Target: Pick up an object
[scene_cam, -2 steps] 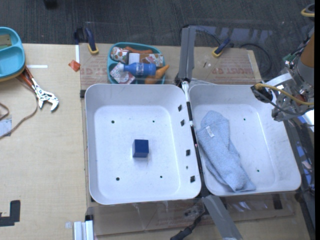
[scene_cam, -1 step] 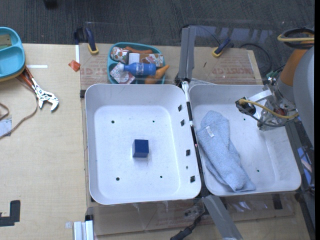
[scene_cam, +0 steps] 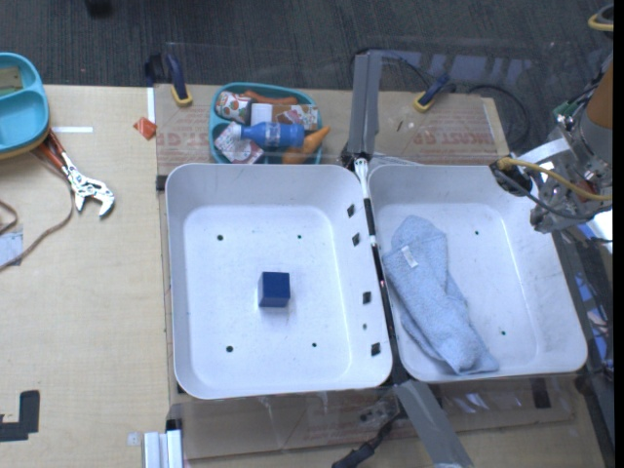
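Observation:
A small dark blue cube (scene_cam: 275, 289) sits near the middle of the left white bin (scene_cam: 195, 359). A crumpled light blue-grey cloth (scene_cam: 434, 295) lies in the left half of the right white bin (scene_cam: 531, 354), running from its middle toward the front. The gripper (scene_cam: 548, 214) hangs at the far right, over the right bin's right rim, with cables and wrist hardware around it. It is well apart from the cloth and far from the cube. Nothing shows in it.
Behind the left bin stands a teal tub (scene_cam: 265, 125) of mixed small items. A wrench (scene_cam: 86, 191) and a teal tray (scene_cam: 19, 105) lie on the wooden bench at the left. Clamps (scene_cam: 178, 91) hold the bench's back edge.

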Controlling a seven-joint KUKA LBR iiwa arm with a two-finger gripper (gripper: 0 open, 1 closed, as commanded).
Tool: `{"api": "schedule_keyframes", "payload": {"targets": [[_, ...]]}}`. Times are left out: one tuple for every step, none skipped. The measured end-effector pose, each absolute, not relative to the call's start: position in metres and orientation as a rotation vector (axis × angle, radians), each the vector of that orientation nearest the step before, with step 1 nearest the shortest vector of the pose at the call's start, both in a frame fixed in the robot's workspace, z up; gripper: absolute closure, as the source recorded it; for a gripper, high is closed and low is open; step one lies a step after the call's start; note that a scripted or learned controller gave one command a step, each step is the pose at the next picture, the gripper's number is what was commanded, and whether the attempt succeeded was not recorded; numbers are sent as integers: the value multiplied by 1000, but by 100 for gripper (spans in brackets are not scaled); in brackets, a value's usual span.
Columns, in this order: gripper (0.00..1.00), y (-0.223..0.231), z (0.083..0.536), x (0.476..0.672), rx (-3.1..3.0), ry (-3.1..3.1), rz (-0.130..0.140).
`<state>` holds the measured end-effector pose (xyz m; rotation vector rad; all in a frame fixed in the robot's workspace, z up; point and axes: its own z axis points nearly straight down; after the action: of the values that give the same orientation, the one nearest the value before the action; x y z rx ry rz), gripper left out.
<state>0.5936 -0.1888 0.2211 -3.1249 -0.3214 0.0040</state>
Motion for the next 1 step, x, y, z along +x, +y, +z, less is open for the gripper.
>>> {"api": "schedule_keyframes", "payload": {"targets": [[100, -146, 192, 602, -3124, -322, 8]]}}
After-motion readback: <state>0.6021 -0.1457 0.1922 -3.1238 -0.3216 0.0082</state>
